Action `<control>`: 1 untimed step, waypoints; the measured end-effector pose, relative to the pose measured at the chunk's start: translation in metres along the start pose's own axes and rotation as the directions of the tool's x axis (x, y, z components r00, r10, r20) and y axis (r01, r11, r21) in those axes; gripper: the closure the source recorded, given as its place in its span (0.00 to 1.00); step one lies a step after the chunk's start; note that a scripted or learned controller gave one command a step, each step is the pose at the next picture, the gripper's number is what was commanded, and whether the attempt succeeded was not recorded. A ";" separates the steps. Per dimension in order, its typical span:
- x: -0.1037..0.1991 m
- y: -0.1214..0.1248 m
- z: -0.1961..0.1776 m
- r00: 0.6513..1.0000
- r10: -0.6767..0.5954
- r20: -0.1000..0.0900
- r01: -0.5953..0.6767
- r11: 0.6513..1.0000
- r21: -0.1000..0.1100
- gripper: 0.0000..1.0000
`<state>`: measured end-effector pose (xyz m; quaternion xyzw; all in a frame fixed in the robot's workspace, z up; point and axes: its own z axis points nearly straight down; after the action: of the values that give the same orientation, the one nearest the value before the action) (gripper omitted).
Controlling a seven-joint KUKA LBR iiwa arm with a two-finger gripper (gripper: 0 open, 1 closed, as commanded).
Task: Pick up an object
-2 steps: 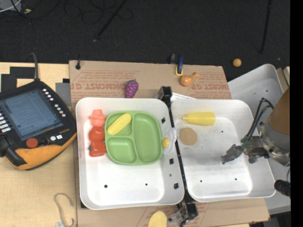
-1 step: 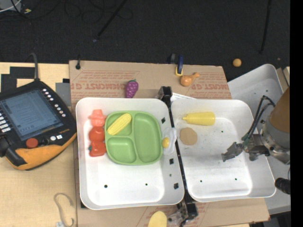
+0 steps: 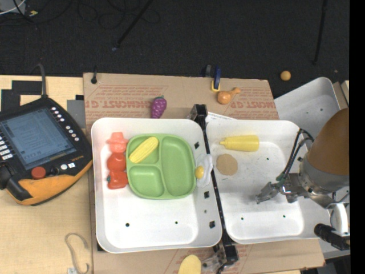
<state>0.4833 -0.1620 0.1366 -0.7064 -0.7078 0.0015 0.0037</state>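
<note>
No object is lifted yet. The two-finger gripper (image 3: 266, 197) is seen low inside the right white bin (image 3: 251, 233), its state indeterminable. The yellow plastic bottle (image 3: 240, 143) and round tan disc (image 3: 227, 165) lie untouched at that bin's far-left part; the grasp remains outstanding.

The arm (image 3: 331, 153) showed a broad, rounded orange band with a grey metallic collar directly below it. From that collar a cluster of grey and silver hardware ran out to the gripper (image 3: 267, 194), a small angular metal assembly with dull grey parts. A thin dark cable (image 3: 294, 147) looped from above the band down toward the hardware behind the gripper. Behind the collar sat a pale, rounded housing and a black fitting.
</note>
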 end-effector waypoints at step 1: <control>0.002 0.001 0.051 1.000 0.001 0.002 -0.001 1.000 -0.005 0.00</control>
<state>0.4837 -0.1599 0.0853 -0.7067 -0.7075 0.0003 0.0011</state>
